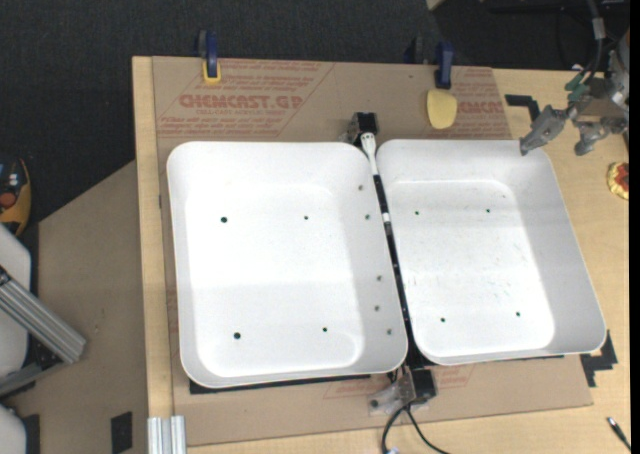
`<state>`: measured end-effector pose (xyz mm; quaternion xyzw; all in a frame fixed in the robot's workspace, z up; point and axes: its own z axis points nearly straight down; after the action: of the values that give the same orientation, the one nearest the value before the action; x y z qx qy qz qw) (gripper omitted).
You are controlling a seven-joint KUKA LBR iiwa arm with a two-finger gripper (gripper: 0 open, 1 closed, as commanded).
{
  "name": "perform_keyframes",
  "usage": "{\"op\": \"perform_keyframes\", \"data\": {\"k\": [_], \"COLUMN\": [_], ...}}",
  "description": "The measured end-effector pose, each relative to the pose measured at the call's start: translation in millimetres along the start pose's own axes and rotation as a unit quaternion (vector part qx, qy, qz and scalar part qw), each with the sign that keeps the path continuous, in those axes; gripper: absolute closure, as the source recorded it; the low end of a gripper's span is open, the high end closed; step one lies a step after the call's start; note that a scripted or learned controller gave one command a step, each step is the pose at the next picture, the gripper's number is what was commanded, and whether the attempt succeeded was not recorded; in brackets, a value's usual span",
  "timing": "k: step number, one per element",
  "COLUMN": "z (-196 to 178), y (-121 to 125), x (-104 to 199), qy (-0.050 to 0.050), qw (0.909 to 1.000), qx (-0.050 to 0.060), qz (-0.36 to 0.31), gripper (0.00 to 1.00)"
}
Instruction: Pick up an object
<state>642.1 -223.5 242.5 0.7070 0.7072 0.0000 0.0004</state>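
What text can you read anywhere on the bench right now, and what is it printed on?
"CHEMCAST GP" in red capitals, on the brown board under the bins, near its far edge.
A smaller red line just below it: too blurred to read.
Faint red print on the board's far right, by the yellow pad: too blurred to read.
Red print on the board's near edge, below the right bin: too small to read.

Lab bench — clamped board, bins
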Motion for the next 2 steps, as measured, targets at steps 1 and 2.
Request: {"op": "perform_keyframes", "data": {"k": [1,2], "z": [-11.5,-40.9], "y": [0.8,-2.1], "x": [-0.2,122.4], "qy": [-0.001,0.003], "qw": [1.0,1.0], "qx": [-0.002,-0.001], "qz": [0.0,-0.006], "gripper": [1.0,1.0]}}
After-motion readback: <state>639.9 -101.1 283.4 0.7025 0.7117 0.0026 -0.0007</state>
